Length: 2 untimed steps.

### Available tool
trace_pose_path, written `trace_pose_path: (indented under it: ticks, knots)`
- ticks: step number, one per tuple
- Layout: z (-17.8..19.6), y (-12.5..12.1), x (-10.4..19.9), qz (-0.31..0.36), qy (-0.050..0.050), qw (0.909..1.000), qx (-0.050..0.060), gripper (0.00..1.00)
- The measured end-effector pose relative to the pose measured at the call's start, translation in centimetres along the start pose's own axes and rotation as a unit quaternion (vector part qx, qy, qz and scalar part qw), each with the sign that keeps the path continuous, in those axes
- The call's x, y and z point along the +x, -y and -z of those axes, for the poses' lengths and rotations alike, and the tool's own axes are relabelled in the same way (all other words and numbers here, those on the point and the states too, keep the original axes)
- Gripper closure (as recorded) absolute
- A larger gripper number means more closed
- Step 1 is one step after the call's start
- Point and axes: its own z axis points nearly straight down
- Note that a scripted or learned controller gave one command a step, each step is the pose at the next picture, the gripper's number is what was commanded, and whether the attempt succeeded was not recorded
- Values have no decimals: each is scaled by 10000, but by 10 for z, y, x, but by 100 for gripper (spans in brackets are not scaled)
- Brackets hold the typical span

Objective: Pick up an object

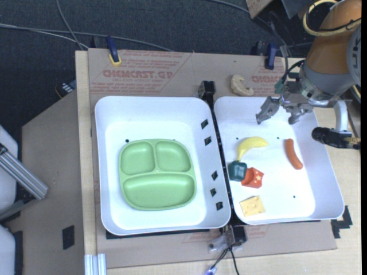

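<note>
In the right bin (321,205) lie a yellow banana (251,145), an orange-red sausage (293,153), a teal block (237,170) touching a red piece (253,178), and a tan cheese-like wedge (252,205). My gripper (280,113) hangs over the bin's far edge, above and apart from the toys, its two grey fingers spread open with nothing between them. The banana lies below and left of it, the sausage below and right.
The left bin (109,119) holds a green divided plate (156,173). A beige object (241,85) rests on the cardboard behind the right bin. Blue clamps (113,53) sit at the bench's back edge. Black clips line the divider between the bins.
</note>
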Motion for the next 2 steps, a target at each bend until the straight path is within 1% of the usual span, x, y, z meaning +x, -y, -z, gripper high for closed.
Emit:
trace_pose_path:
  ticks: [1,2]
  knots:
    - [9,-3,0,13,9,10000,-74,0]
    - [-52,4,-4,8,3,10000,-40,0]
